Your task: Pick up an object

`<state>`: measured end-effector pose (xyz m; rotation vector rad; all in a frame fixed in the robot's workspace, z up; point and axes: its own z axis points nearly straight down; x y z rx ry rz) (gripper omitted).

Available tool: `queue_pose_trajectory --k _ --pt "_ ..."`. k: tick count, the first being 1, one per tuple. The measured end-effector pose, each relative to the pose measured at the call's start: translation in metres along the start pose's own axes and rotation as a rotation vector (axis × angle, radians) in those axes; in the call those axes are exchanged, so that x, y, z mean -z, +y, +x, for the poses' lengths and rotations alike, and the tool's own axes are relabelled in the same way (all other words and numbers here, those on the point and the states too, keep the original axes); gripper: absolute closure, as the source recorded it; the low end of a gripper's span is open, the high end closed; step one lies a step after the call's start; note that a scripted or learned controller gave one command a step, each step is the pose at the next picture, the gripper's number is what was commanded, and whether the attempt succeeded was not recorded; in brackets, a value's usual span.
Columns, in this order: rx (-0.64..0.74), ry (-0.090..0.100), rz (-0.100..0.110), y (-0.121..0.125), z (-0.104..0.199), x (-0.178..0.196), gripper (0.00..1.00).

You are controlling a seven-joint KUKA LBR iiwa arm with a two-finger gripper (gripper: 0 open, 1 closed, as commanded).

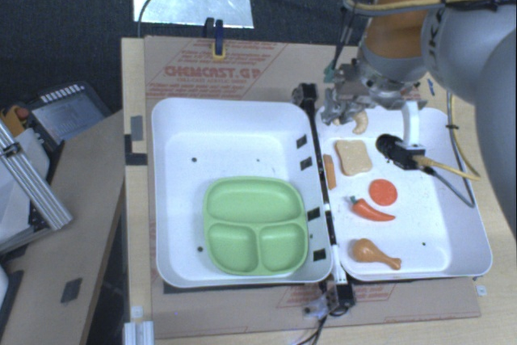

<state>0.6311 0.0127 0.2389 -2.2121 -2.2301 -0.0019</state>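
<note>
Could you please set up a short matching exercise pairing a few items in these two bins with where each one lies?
Things:
1. green divided plate
2. slice of bread
3. chicken drumstick
4. red pepper

Places:
A. near front of the right bin
B. just below the tomato slice
C. in the left bin
D. right bin, just below the gripper

Pairs: 1-C, 2-D, 3-A, 4-B

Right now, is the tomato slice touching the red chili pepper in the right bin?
Apart. The camera view shows a strip of white bin floor between the tomato slice and the red chili pepper lying just below it.
</note>
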Motion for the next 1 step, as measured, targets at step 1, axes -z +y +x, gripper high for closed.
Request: queue_pose_trajectory --k 1 --pt "0.001 0.001 0.002 -0.0180 0.0567 -0.0119 1.00"
